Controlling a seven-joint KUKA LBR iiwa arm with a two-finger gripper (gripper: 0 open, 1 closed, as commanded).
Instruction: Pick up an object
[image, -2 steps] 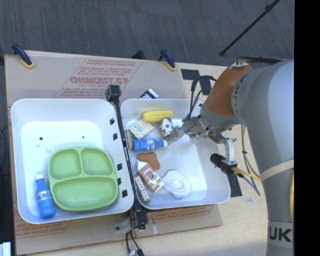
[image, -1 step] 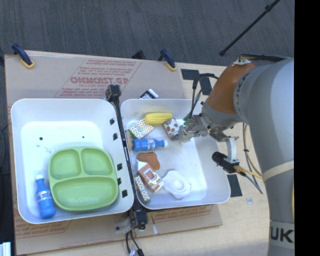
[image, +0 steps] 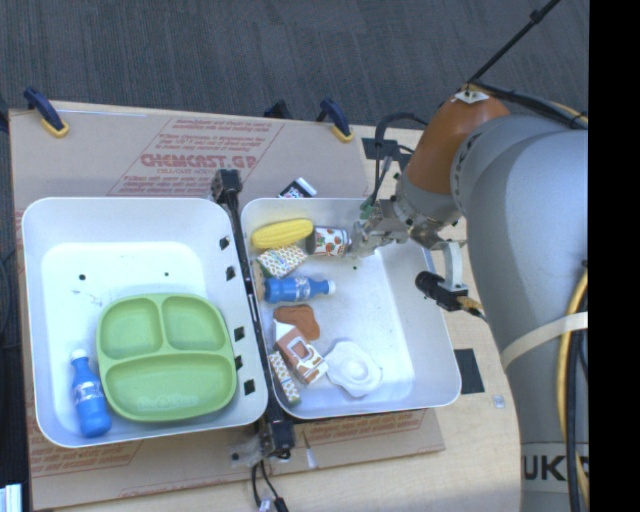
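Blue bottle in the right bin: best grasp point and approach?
Grip the blue bottle across its body, coming straight down from above. It lies on its side, cap pointing right, long axis left-right, so fingers should probably close front-to-back. A patterned packet crowds its upper left; stay mid-body.

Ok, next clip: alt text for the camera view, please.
A grey robot arm reaches from the right, its gripper low at the back of the right bin, beside a small can and a yellow corn cob. The left bin holds a green divided plate and a blue bottle.
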